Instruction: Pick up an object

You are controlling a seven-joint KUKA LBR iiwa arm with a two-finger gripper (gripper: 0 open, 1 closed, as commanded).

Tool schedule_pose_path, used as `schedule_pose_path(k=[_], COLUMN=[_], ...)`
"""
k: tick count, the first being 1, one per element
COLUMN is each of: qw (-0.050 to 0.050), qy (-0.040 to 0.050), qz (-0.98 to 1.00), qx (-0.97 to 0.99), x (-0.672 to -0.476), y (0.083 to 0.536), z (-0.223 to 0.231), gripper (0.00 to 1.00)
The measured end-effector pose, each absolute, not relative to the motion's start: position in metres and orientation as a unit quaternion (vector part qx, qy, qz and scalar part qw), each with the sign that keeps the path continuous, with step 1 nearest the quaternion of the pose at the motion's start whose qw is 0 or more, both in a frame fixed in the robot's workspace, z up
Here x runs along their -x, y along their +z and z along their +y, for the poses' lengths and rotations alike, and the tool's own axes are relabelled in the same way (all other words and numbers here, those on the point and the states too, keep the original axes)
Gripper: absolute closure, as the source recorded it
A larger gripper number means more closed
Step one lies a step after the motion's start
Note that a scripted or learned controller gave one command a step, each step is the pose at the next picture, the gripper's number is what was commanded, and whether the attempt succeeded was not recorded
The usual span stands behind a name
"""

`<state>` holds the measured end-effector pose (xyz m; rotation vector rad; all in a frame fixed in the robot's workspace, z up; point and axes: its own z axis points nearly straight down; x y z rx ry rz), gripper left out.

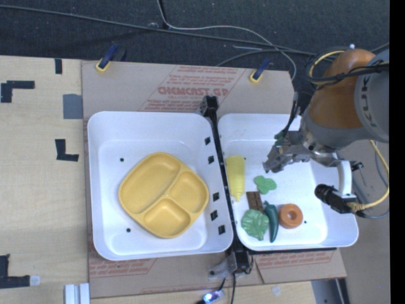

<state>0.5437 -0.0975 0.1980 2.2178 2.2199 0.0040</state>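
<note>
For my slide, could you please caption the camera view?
Grey arm's gripper hovers over right white bin of toy foods; yellow divided plate lies in left bin.

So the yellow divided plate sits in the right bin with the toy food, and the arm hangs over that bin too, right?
Not quite. The camera view shows the yellow plate alone in the left bin. The toy food, such as the corn and the orange ring, lies in the right bin, and the arm's gripper does hang over that bin.
</note>
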Motion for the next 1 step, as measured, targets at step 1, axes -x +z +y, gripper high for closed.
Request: schedule_pose_path(k=[1], qw=[0.000], qy=[0.0002], qz=[0.708], qx=[-0.707], x=[-0.5442], y=[0.2067], z=[-0.0970], gripper=[1.00])
